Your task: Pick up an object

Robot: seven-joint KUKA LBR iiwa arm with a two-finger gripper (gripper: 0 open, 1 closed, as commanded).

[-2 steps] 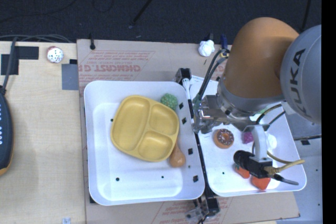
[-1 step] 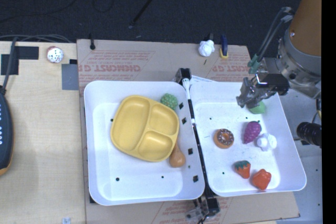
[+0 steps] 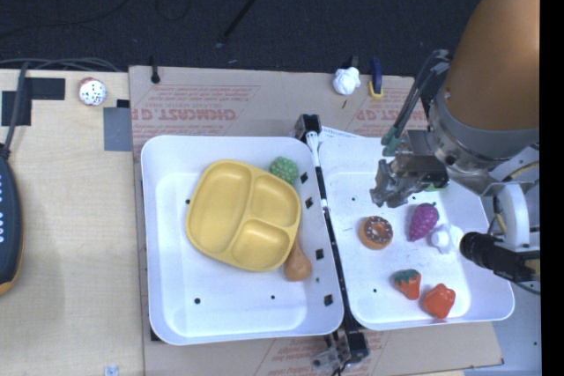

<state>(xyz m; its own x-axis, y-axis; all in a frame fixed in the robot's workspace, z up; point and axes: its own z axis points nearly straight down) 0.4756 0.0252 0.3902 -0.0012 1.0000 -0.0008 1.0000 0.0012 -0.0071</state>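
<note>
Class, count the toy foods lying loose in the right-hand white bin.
4: a round frosted donut, purple plastic grapes beside it, a small strawberry and a red pepper nearer the front. The arm may hide more.

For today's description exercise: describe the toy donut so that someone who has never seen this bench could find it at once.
Find the right-hand white bin. Near its middle, just below the gripper, lies the donut. It is the one round ring with a hole, brown with speckled icing, left of the purple grapes.
</note>
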